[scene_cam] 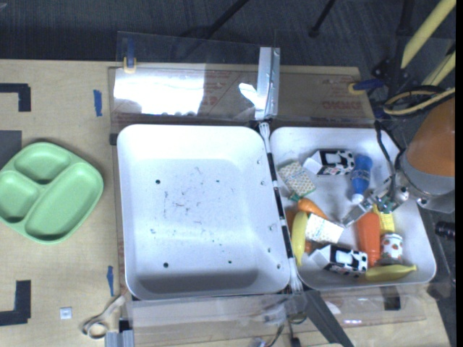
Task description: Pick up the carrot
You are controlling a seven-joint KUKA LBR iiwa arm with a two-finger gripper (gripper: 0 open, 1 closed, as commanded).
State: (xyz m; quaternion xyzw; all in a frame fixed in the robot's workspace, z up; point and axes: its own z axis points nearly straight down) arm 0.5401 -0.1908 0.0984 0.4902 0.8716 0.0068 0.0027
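the desk (58, 92) holds two white bins side by side. the left bin (195, 194) has small marks on its floor. the right bin (419, 259) is full of toys.

the carrot (369, 236) stands almost straight up and down in the picture, in the right part of the right bin. a small red and white can (391, 247) sits just beside it on the right. a yellow banana (391, 271) lies below it, along the front wall. a black and white box (346, 259) lies to its lower left, and another one (334, 161) sits near the back. a blue bottle (359, 176) is near the back too. a yellow toy (298, 236) lies by the left wall of this bin.

the grey arm (434, 157) comes in from the right. the claw (376, 204) hangs just above the top end of the carrot. i cannot tell if it is wide or narrow, and the carrot lies in the bin.

a green plate (47, 191) with parts sits on the desk, far left.
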